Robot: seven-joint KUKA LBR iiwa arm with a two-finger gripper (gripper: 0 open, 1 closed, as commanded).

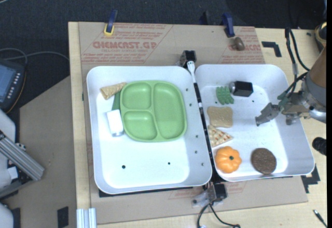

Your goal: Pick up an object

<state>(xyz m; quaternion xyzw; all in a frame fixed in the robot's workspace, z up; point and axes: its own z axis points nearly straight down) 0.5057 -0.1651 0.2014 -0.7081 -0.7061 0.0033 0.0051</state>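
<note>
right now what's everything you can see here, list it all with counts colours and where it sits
bins: 2, white, side by side on the bench
divided plate: 1, green, left bin
cracker wedge: 1, tan, left bin, at the plate's upper left
small block: 1, white, left bin, left of the plate
ridged piece: 1, green, right bin, top
black block: 1, black, right bin, beside the ridged piece
bread slice: 1, tan, right bin, middle left
waffle piece: 1, yellow-brown, below the bread
pumpkin: 1, orange, right bin, bottom
round cookie: 1, brown, right of the pumpkin
clamps: 2, blue, bench's far edge
claw: 1, grey, over the right bin
</note>
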